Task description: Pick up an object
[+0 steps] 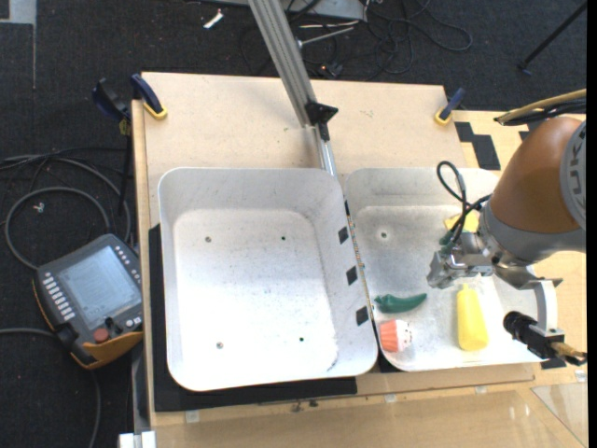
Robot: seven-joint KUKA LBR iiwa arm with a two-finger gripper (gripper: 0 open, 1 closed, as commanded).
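camera view:
arm: grey arm (536, 203) with orange band comes in from the right, wrist over the right bin
gripper: gripper (451, 267) hangs over the middle of the right bin, metal parts visible, dark cable looped above it; can't tell if open or closed, nothing seen between the tips
right bin: white bin (392, 194), shallow, speckled floor, holds all loose items in its near half
yellow item: yellow corn-like piece (471, 319), lies lengthwise, just below and right of the gripper, near it; contact unclear
green item: dark green pepper-like piece (401, 301), lies flat, left of the yellow piece, apart from it, below-left of the gripper
red-white item: small red and white toy (396, 335), near the front edge of the right bin, just below the green piece
small yellow bit: yellow scrap (454, 222) behind the gripper, mostly hidden, can't tell what
left bin: larger white bin (247, 273), beside the right bin, edges touching or overlapping at the middle
bench: tan board (242, 119) under both bins, yellow clamps at the back corners
pole: metal bar (284, 49) slants from top centre down to the gap between bins
pendant: handheld control unit (89, 297) on the dark floor left of the bench, cables around it
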